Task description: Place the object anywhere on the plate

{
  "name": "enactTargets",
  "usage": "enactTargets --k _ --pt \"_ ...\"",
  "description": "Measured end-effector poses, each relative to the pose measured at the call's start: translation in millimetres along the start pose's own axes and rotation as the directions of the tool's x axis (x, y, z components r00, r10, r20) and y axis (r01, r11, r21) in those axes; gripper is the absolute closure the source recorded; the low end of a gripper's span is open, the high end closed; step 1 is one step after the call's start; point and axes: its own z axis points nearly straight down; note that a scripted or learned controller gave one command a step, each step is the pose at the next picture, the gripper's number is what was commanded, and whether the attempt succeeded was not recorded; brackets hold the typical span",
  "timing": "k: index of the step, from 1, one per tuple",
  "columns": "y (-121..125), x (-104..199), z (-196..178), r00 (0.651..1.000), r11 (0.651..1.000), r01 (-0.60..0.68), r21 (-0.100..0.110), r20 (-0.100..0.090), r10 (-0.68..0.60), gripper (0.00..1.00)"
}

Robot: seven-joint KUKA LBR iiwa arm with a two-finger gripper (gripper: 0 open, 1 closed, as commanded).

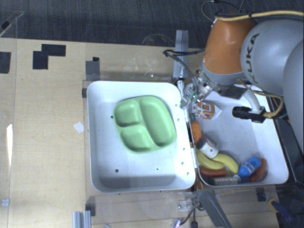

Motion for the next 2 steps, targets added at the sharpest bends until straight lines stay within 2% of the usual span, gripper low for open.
enactTargets --k 1,2 --pt "31.8 42.4 0.0 0.979 0.979 0.204 -0.001 0.000 -0.204 1.00" --pt "14.1 41.7 -17.5 0.968 0.968 0.249 -0.001 0.000 -0.249 1.00"
